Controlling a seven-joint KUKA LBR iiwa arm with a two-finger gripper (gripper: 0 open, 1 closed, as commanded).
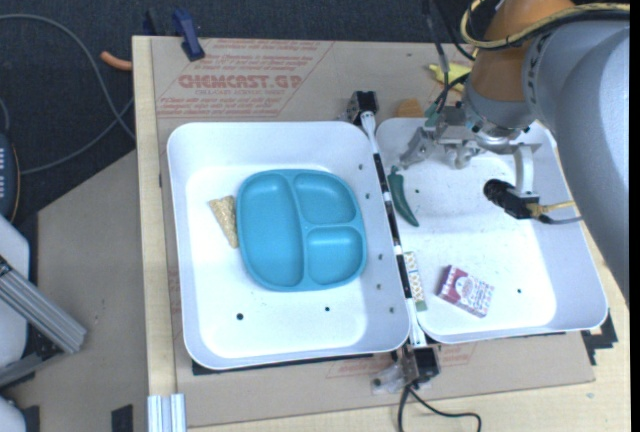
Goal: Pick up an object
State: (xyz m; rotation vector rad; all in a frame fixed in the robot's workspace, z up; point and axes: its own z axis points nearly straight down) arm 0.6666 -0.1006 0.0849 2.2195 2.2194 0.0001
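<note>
A: Showing a slim dark green object [401, 198] in the right bin [520, 250], laid lengthwise just beside that bin's left wall, roughly midway between far and near.

B: Noting also a small red-and-white box [466, 290], flat on the floor toward the near side of the same bin, well apart from the green object.

A: And locating the gripper [440, 152]?

B: Placing it over the far end of the right bin, just right of and beyond the green object's far tip; near that tip, with no contact visible.

A: Carrying anything?

B: Seeing nothing in its grasp. Unable to tell from this slant how far open or closed.

A: Tracing upward to the orange band [520, 30] and on to the grey arm [590, 100], entering from the right and covering the bin's far right corner.

B: Turning left to the left bin [200, 180]: holding a blue divided plate [300, 225] with three compartments, set near the middle.

A: Adding a tan piece [224, 215] at the plate's left edge, touching it or tucked slightly under; hard to say which.

B: Resting both bins side by side on a pale bench [250, 70] with red lettering along the far part, and marking a blue clamp [186, 32] at its far left corner.
</note>
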